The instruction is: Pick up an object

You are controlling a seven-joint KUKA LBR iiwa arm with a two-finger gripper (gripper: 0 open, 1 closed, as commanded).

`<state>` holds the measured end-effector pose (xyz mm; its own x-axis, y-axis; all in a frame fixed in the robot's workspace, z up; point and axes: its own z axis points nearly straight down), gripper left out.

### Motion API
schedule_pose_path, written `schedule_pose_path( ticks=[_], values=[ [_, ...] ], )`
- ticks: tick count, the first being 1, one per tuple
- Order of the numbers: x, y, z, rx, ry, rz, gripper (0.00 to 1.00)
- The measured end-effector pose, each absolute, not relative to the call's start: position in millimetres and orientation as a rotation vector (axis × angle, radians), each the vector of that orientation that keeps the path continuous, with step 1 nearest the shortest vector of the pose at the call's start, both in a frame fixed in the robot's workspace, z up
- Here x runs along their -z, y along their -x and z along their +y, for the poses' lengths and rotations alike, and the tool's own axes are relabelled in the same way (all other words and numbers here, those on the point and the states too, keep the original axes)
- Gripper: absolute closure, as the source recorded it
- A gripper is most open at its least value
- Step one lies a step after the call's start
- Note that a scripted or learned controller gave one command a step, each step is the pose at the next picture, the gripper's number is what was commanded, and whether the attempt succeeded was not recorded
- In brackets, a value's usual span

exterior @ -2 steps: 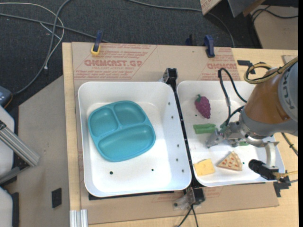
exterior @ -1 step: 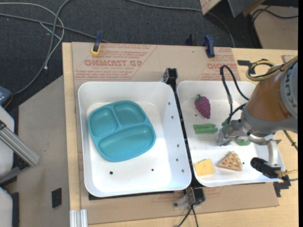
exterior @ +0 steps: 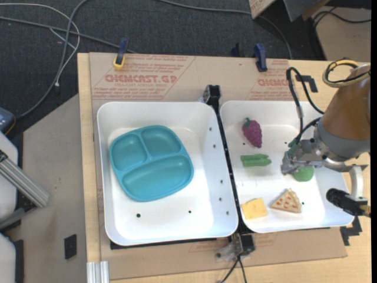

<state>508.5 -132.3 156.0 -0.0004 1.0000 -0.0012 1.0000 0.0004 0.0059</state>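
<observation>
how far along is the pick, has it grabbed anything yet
Done: the arm has reached into the right bin, and the gripper sits low over a green object, just right of the green bean-shaped toy. In hand: nothing visibly held; a grasp can't be confirmed. Left: securing and lifting something. The grapes, cheese and pizza slice lie untouched; the blue plate sits in the left bin.

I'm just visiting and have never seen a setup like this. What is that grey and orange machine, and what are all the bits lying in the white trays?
It is a robot arm, seen from a camera above the bench. Its gripper is low in the right tray, over a green object. Nearby lie toy grapes, a green bean-like piece, a cheese block and a pizza slice. The left tray holds a blue divided plate. I cannot tell if anything is held.
</observation>
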Motion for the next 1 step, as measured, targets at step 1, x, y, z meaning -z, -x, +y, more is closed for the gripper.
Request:
schedule_pose_path(
  ticks=[1],
  values=[
    [-219.6, -512.9, -136.7, -0.007, -2.215, 2.218, 1.0]
  ],
)
